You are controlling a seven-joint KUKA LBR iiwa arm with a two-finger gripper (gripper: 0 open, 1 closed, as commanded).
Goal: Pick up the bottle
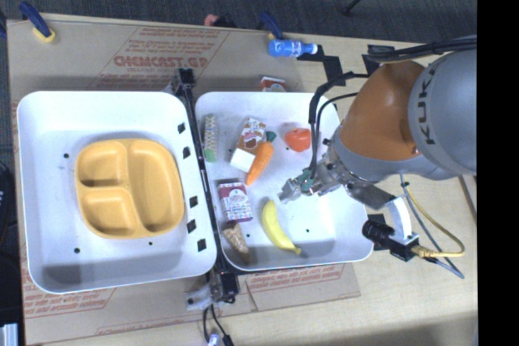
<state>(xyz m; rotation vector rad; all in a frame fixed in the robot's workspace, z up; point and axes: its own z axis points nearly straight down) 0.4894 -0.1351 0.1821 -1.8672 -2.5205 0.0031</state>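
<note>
In the right bin [345, 251], a small bottle [251, 134] with a red and white label lies on its side near the back, with its lower end against an orange carrot [259, 163]. My gripper [295, 188] hangs low over the bin's middle, right of the carrot and just above the banana [278, 226]. It is about a hand's width to the front right of the bottle and apart from it. Nothing shows in the gripper. The grey and orange arm covers the bin's right side.
The right bin also holds a red round item [298, 138], a white block [242, 160], a red packet [233, 200], a wrapped bar [210, 137] and a brown piece [236, 240]. The left bin holds a yellow divided tray [128, 187]. A blue object [289, 49] lies behind the bins.
</note>
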